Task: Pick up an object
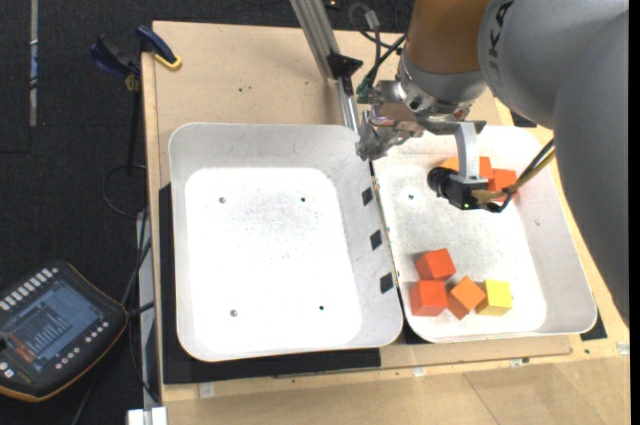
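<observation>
The left bin [200,153] is offering nothing. My claw [372,141] is hanging over the right bin [560,313], at its far left corner; whether it is spread or pinching, I cannot tell. Probably nothing is lifted yet: orange cubes [434,265] and a yellow cube [497,294] are lying up front.

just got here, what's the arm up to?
The arm's gripper is at the far-left corner of the right bin, beside the left bin. Three orange cubes and a yellow cube lie near the bin's front, apart from it. More orange shows by the wrist. No grasp is visible.
</observation>
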You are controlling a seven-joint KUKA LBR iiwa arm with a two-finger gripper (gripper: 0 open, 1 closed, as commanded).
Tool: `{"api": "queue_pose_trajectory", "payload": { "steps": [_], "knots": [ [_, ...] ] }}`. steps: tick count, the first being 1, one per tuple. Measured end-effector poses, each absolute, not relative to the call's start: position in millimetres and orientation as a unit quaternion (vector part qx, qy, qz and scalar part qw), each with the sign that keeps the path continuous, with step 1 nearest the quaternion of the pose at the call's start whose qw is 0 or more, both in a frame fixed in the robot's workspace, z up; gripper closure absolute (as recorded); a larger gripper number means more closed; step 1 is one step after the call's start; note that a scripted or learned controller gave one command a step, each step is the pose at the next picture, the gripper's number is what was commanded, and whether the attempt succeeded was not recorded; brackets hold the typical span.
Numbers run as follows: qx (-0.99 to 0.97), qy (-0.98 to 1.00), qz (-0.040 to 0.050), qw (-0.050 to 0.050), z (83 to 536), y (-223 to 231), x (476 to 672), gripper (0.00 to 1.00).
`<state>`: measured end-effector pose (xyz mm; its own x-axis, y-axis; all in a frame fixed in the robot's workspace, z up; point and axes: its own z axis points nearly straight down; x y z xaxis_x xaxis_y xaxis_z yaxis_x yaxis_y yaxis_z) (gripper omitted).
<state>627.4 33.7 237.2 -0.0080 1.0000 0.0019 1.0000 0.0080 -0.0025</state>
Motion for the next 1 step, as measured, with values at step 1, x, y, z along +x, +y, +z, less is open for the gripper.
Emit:
{"api": "queue_pose_trajectory", "payload": {
  "steps": [1],
  "knots": [
    [-0.704, -0.710, -0.0013, 0.000, 245.8, 87.6, 627.9, 1.00]
  ]
}}
